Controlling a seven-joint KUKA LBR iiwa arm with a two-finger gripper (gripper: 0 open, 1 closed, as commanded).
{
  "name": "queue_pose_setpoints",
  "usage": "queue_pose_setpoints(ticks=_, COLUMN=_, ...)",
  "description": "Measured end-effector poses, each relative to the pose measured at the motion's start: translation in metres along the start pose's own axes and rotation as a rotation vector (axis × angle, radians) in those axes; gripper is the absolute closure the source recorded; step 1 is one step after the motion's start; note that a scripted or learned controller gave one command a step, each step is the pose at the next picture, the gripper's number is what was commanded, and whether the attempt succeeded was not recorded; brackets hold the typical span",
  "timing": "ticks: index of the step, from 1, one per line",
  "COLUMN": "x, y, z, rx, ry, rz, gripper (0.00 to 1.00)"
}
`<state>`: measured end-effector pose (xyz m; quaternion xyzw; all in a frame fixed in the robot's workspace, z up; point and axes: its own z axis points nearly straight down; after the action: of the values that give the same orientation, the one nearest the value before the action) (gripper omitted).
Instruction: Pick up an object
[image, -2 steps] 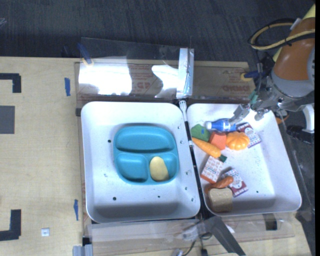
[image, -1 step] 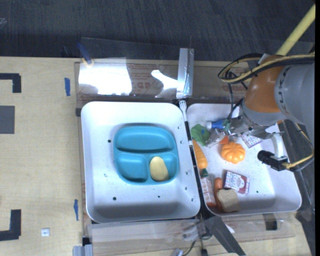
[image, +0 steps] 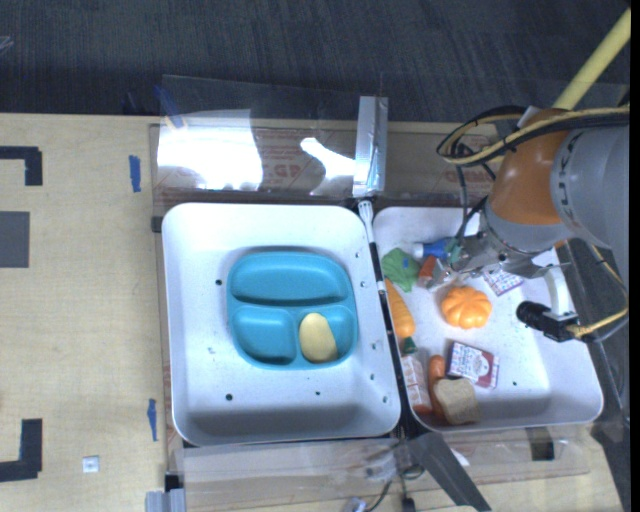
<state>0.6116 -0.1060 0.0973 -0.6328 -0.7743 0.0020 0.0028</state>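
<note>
Hovering end effector (image: 462, 262), pumpkin (image: 467, 307) seemingly upright

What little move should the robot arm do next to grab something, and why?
Probably lower the gripper a little. It hangs in the right white bin, above the small toys near the green toy, just up from the orange toy pumpkin. Nothing shows between its fingers.

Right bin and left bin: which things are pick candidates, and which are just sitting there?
Candidates near the gripper, right white bin:
small orange pumpkin
green leafy toy
red-and-white packet

Lying about, left white bin:
blue sectioned plastic tray
yellow egg-shaped piece
</note>
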Motion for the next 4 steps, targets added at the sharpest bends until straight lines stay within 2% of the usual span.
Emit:
queue_pose_setpoints(ticks=1, x=0.000, y=0.000, z=0.000, rx=0.001, ry=0.000, rz=0.000, gripper=0.00)
queue_pose_setpoints(ticks=2, x=0.000, y=-0.001, z=-0.006, rx=0.006, ry=0.002, rz=0.000, gripper=1.00)
queue_pose_setpoints(ticks=3, x=0.000, y=-0.001, z=-0.006, rx=0.006, ry=0.003, rz=0.000, gripper=0.00)
queue_pose_setpoints(ticks=4, x=0.013, y=-0.025, z=-0.091, rx=-0.007, ry=-0.002, rz=0.098, gripper=0.00)
